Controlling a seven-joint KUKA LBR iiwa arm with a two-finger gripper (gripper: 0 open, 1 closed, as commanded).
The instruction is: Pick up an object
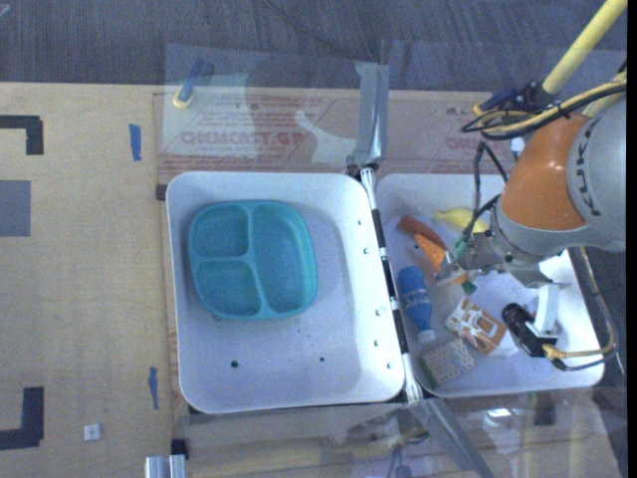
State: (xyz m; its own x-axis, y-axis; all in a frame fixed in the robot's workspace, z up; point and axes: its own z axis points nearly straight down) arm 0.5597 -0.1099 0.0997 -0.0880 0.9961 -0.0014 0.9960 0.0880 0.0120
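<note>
You see the gripper (468,267) low in the right bin (582,361) beside the orange carrot (428,243) (finger state: cannot tell); teal plate (253,260) fills the left bin (343,366)

We see a wooden bench (80,297) bearing two white bins (338,366) (side by side) and blue tape (134,141).

Single fixed overhead camera, slanted downward view, light wooden counter (80,297), two shallow white plastic bins (343,217) side by side, moderate distance
</note>
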